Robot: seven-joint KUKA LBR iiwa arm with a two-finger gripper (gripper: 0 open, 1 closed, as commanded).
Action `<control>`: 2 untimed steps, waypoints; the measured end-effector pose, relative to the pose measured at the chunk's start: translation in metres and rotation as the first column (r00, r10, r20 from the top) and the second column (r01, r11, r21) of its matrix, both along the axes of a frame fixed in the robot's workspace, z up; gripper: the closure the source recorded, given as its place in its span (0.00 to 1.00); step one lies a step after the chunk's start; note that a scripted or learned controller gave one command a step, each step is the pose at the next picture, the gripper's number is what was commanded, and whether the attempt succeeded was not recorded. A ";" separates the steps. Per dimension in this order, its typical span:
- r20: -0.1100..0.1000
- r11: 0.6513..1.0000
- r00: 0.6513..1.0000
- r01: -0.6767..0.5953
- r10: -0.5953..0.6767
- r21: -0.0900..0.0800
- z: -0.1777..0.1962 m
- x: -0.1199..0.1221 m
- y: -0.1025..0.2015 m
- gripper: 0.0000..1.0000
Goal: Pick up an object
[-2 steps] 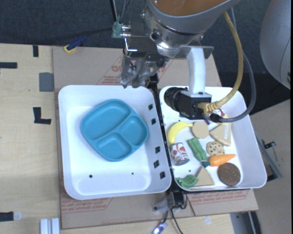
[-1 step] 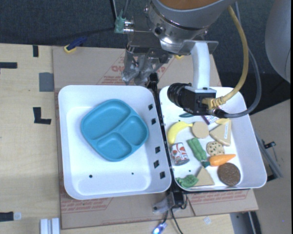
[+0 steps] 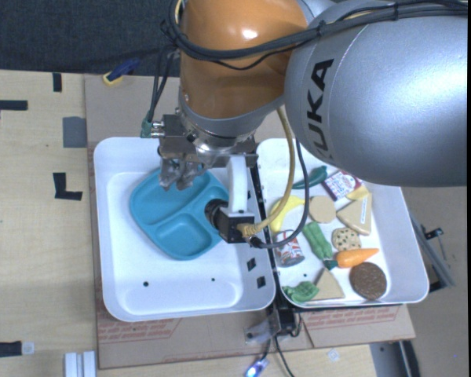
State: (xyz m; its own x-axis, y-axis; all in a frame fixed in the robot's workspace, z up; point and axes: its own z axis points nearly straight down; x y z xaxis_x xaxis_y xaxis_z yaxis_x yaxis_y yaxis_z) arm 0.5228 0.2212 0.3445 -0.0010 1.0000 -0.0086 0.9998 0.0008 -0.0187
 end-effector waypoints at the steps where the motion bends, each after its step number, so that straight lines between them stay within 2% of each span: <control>1: 0.021 1.000 1.000 -0.005 0.005 0.011 0.074 -0.040 0.011 1.00; 2: 0.016 1.000 1.000 -0.001 0.001 0.008 0.070 -0.039 0.010 0.00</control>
State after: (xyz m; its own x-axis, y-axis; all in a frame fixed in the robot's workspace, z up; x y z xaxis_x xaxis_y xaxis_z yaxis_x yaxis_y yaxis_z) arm 0.4842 0.2312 0.4143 -0.0021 1.0000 -0.0006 1.0000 0.0021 -0.0025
